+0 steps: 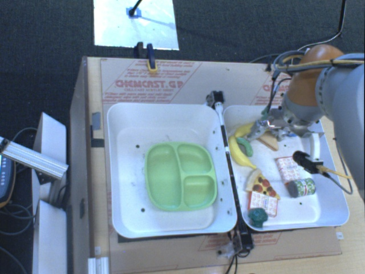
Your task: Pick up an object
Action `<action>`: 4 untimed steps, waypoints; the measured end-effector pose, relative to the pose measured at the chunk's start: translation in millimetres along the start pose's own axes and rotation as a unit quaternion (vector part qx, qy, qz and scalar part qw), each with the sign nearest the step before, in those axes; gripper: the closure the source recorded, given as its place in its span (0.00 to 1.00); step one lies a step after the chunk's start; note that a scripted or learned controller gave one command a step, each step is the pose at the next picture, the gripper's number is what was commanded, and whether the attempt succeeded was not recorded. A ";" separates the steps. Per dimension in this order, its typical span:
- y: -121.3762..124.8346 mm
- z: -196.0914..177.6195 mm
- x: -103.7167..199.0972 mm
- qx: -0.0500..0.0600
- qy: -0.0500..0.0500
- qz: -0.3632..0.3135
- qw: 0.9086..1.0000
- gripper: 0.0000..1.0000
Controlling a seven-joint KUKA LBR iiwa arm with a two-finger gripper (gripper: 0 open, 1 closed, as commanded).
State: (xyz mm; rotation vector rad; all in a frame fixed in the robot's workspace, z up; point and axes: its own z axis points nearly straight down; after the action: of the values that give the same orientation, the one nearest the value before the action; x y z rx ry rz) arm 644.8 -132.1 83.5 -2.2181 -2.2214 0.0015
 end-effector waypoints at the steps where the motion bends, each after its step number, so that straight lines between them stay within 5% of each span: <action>1: 21.9 -47.6 -37.4 0.002 -0.001 0.001 1.000 0.00; 2: -51.2 -0.4 -16.6 -0.001 0.000 0.000 1.000 0.00; 3: 18.4 -1.3 -64.6 -0.002 -0.001 -0.001 1.000 0.00; 4: 16.3 -10.6 -65.4 0.003 -0.001 -0.002 1.000 1.00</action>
State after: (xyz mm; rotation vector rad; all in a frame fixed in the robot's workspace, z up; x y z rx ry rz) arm 661.2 -197.5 94.0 -2.2113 -2.2251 0.0109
